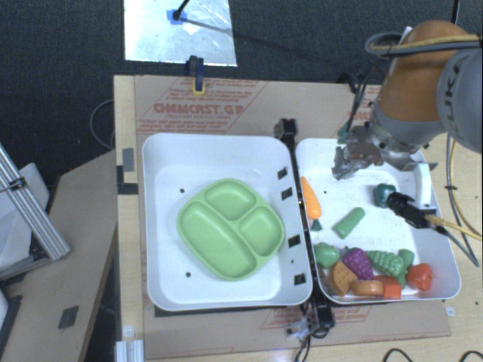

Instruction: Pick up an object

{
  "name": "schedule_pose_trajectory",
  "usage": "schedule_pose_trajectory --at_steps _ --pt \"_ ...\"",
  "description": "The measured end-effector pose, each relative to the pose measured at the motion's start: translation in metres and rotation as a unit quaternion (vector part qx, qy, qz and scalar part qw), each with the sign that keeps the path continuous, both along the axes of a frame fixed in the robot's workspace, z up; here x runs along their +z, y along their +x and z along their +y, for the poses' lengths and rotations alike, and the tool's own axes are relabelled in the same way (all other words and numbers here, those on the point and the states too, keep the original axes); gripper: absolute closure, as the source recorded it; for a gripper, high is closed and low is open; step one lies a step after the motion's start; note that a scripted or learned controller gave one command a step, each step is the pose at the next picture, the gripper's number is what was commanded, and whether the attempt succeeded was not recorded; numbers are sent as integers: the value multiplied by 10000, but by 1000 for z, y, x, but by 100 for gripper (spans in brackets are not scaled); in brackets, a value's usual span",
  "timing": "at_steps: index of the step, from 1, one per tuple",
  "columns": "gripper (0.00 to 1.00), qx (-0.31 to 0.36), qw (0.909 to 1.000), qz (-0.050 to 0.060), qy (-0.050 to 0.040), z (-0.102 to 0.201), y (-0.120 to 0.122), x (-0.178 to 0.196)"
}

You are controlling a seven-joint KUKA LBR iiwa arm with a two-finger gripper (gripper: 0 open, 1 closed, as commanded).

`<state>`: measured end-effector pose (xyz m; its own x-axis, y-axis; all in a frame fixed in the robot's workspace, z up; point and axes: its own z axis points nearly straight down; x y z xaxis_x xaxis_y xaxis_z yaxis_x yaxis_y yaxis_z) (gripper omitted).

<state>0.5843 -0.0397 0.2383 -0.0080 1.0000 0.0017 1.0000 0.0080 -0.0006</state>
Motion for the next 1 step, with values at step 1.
schedule_pose_trajectory --at_steps 1 --pt "100 -5 10000 6 -3 45 -34 2"
